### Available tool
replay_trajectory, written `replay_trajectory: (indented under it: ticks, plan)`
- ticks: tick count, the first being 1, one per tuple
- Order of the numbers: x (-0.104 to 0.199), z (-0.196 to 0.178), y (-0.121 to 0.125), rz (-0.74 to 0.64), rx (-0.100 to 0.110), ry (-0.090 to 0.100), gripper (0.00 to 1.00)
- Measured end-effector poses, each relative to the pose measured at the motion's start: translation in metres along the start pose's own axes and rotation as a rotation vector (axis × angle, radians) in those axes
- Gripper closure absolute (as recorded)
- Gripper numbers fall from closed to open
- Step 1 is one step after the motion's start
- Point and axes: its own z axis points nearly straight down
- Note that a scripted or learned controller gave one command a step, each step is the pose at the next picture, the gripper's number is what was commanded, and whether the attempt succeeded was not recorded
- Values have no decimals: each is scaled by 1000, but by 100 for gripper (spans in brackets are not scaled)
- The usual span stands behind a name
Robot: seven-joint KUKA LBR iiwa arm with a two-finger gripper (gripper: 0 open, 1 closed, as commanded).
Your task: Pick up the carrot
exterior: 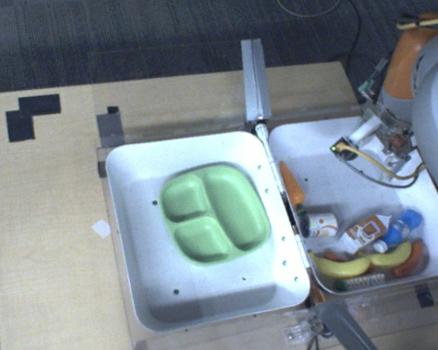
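**Reach not yet made: carrot lies untouched by the divider**

You are at the approach step. The carrot [290, 183] lies in the right bin [319, 137], a little right of frame centre. It runs lengthwise against the bin's left wall, beside the divider between the two bins. The gripper [397, 147] hangs at the bin's upper right, well apart from the carrot. Nothing shows in its grasp, and from this slant you cannot tell whether it is open or closed.

Judging by that gap, no lift has begun. The next move likely calls for travel leftward across the bin. The gripper should then descend, turned so that it closes across the carrot's narrow width. Mind the wall, which seems to leave little room on that side. The can [321, 222] sits just below the carrot's lower end, so keep clear of it. The green plate [212, 212] in the left bin [144, 246] plays no part.
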Motion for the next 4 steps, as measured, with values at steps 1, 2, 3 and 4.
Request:
replay_trajectory:
  ticks: [1, 2, 3, 4]
  plan:
    - [4, -14, -1, -11, -5, 7, 100]
    - [2, -1, 1, 107, -1, 3, 100]
    - [20, -1, -28, 211, 0, 4, 100]
    - [23, -13, -29, 206, 0, 9, 100]
